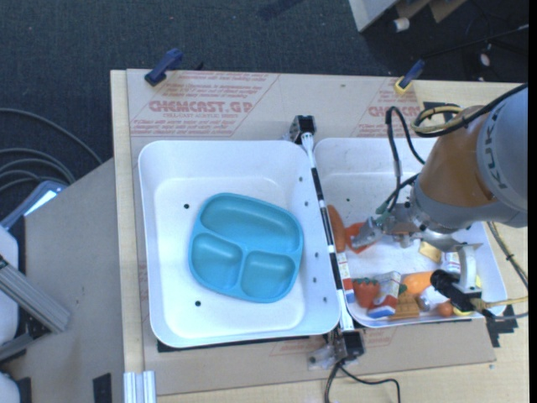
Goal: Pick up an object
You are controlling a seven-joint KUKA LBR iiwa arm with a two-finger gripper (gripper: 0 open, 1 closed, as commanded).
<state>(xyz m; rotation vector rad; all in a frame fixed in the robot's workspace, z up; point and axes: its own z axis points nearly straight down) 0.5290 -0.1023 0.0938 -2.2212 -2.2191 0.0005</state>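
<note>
Dark carpet surrounded the desk [252, 99], cables at frame left. We saw two white bins side by side: the left bin [159, 225] held a blue divided plate [246, 247], the right bin [352, 162] a clutter of small items along its lower edge. The arm [470, 179] reached in from frame right, with the end effector [362, 235] low in the right bin's left-centre. We could not tell whether it was released or clenched; the tip was too blurred. An orange piece [336, 223] lay just left of it, against the divider between the bins, its long axis roughly up-down in frame. We judged this the nearest target. The divider wall crowded that side, so little room remained leftward; the upper part of the bin looked open.
</note>
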